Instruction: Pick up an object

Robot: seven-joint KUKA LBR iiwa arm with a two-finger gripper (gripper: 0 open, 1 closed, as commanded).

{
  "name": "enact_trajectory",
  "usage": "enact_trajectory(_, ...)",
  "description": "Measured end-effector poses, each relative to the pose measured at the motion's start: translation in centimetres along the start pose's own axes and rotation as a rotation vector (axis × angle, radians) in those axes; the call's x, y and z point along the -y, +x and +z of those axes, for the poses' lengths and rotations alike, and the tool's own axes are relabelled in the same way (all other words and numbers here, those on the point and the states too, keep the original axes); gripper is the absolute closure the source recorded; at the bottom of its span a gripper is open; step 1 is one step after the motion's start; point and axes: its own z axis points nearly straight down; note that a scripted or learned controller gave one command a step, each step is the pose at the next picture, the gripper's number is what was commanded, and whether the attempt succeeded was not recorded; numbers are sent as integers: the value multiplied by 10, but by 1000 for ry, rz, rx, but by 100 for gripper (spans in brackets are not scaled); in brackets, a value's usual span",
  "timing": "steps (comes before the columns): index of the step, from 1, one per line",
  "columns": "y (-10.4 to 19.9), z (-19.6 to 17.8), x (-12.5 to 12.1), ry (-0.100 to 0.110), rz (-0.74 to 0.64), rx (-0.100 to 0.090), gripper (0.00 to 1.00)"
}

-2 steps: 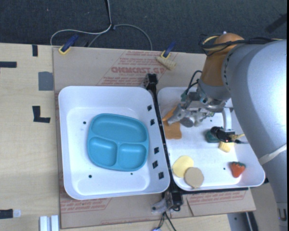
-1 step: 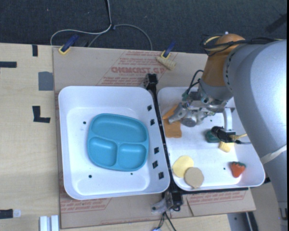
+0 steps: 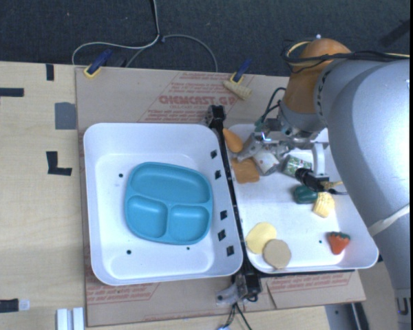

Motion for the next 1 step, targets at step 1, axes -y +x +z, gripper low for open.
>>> enact_trajectory(1,3,-11,-1,-4,-1,-4,100)
